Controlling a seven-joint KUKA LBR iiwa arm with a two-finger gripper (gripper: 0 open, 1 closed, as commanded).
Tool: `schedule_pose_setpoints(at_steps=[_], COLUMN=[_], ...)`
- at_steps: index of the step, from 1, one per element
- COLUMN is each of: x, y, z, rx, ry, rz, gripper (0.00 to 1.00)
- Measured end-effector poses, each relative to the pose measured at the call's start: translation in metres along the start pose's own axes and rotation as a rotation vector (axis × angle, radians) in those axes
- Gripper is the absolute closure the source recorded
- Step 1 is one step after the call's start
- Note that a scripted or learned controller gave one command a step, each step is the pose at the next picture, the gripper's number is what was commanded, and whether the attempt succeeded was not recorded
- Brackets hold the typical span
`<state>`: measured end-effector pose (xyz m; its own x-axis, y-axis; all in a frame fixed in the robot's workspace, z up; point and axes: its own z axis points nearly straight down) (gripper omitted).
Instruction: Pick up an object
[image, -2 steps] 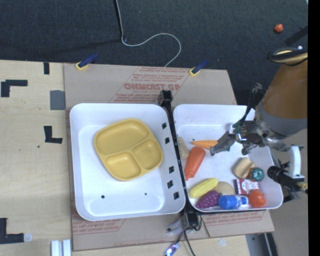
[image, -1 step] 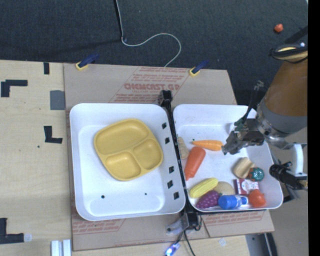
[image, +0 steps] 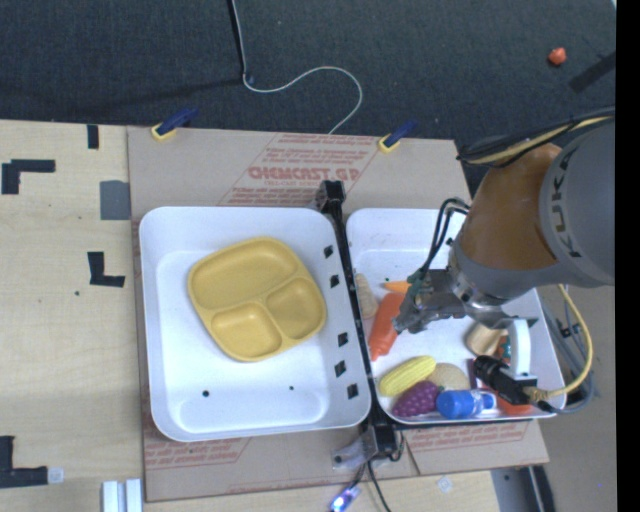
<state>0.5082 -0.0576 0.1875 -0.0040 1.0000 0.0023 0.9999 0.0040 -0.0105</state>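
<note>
My gripper (image: 412, 312) hangs low in the right bin (image: 400, 235), just right of an orange carrot (image: 384, 322) that lies along the bin's left side. Its dark fingers sit close to the carrot's upper end; whether they touch it I cannot tell. Below them lie a yellow corn cob (image: 407, 375), a purple grape bunch (image: 417, 400) and a blue-capped bottle (image: 462, 404). The arm's orange band and grey body cover the bin's right part.
The left bin (image: 170, 400) holds a yellow sectioned plate (image: 257, 297). A black divider (image: 345, 300) with clips runs between the bins. A red-and-white item (image: 512, 352) lies at the right bin's far right. A white cable (image: 300, 80) loops behind the bench.
</note>
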Motion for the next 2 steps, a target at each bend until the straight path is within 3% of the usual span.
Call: schedule_pose_setpoints(at_steps=[1, 2], x=[0.068, 0.038], y=[0.0, -0.016], z=[-0.178, -0.064], rx=[-0.028, 0.001], ry=[0.001, -0.003], rz=[-0.006, 0.007], gripper=[1.0, 1.0])
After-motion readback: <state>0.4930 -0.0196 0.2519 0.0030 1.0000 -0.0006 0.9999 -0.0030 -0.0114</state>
